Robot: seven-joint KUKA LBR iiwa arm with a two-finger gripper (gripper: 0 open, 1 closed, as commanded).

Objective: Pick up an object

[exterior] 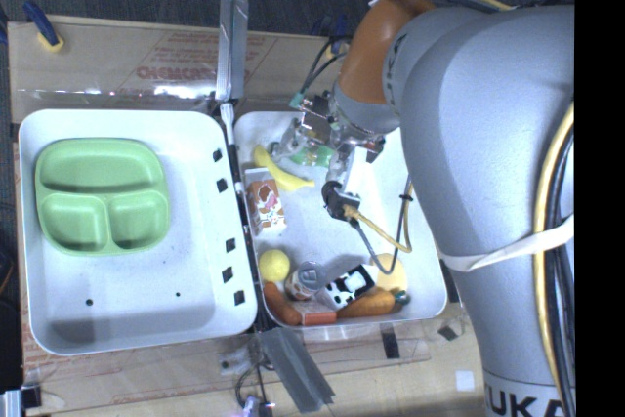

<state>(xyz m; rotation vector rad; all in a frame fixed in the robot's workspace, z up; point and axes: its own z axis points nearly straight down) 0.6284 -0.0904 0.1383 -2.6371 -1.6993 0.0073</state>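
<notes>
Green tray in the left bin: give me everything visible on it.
The green tray is pale green, looks like matte plastic, with rounded corners and three compartments: one long one at the far side, two smaller ones nearer the camera. It lies flat on the floor of the left bin, toward its far left. Nothing sits in it.

We see even, fairly bright overhead light, with the white bins [127, 308] nearly washed out. A soft shadow lies under the arm [488, 161]. Fine detail looks slightly blurred and grainy.

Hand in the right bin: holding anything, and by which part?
Cannot be told. The hand sits low over the banana at the far end of the right bin, but clutter hides whether anything is gripped.
</notes>
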